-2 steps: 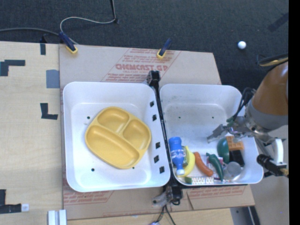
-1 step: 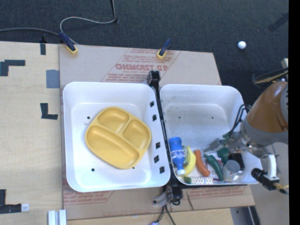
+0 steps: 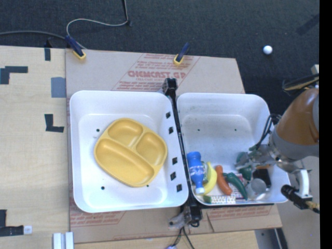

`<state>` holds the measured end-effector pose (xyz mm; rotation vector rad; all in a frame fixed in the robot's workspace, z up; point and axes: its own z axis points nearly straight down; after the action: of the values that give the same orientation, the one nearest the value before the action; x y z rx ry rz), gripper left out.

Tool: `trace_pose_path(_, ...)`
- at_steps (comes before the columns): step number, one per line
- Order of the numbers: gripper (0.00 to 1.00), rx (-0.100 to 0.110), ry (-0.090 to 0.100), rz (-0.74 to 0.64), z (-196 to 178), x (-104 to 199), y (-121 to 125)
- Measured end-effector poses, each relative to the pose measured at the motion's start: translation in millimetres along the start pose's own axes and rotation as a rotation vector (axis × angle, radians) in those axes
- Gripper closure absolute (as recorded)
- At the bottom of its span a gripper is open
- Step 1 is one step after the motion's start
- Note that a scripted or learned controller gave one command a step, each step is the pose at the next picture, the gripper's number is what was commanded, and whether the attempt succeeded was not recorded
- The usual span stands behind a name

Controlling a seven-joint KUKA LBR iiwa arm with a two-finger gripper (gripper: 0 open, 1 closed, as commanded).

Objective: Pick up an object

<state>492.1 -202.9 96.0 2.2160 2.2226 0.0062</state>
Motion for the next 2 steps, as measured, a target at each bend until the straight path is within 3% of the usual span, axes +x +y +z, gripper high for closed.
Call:
trace_pose_path(1,1.0,0.004,-0.001,0.002,-100,37,-7)
trace_pose_path(2,1.0,0.004,-0.001,0.001,-149,73,-6)
